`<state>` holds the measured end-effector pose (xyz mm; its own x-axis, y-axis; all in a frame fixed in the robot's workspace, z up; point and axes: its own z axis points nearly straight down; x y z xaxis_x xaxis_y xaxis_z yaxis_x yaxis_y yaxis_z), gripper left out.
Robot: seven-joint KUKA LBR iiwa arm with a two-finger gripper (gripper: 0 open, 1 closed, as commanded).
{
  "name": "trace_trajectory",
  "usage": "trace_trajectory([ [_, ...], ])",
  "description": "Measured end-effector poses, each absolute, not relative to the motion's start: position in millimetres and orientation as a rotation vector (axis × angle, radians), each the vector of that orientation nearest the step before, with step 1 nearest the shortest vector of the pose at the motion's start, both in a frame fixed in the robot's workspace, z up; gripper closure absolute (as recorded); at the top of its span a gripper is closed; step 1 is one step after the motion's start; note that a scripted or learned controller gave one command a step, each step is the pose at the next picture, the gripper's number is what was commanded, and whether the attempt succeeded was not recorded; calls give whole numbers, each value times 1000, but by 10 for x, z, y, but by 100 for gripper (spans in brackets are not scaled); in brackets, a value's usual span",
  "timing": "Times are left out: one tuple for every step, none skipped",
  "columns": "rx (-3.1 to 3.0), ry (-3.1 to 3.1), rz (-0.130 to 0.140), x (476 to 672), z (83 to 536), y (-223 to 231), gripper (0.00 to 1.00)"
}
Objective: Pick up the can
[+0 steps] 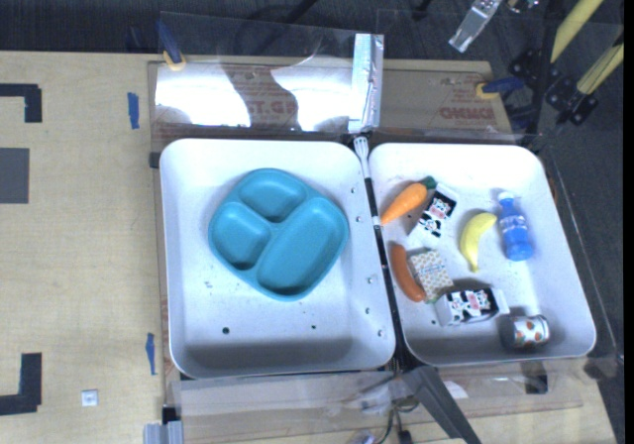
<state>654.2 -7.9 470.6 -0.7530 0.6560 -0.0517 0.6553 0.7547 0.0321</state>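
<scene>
— Where is the can (525,331) lying?

— It is lying on its side in the right bin's (570,234) near corner, just beside a black-and-white carton (468,304).

— How is it going to handle?

— Probably light, stiff and slick, and likely rolling if nudged; gripping across the round body seems best.

— And the gripper (490,4)?

— It is hanging high beyond the bins, over dark floor; I cannot tell its state. The walls are crowding that corner of the table.

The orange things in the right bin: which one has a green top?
The carrot, at the bin's far left beside the divider. It is bright orange with a green leafy tip at its far end. The sausage nearer the camera is darker orange and has no green.
</scene>
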Motion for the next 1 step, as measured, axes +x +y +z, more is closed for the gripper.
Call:
trace_trajectory([
  [1073,2879,21,6553,4827,-69,100],
])
